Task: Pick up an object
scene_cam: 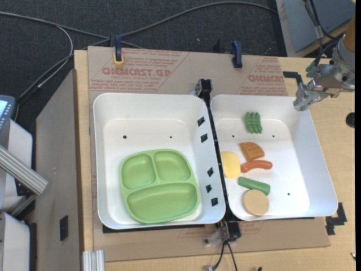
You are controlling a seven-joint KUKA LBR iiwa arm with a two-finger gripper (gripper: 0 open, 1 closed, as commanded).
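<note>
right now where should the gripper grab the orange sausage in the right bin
Take the orange sausage across its narrow middle, coming straight down. It lies flat, running roughly left to right, so the fingers should close front to back. The brown waffle piece sits close behind, so room there looks tight.

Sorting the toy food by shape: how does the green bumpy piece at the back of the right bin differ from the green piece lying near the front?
The green bumpy pea-pod piece sits alone near the right bin's back wall, lying front to back; the smooth green cucumber-like piece lies slanted across, between the orange sausage and the tan round disc. The first is ridged, the second smooth and slimmer. Both are green and lie in the right white bin.
</note>
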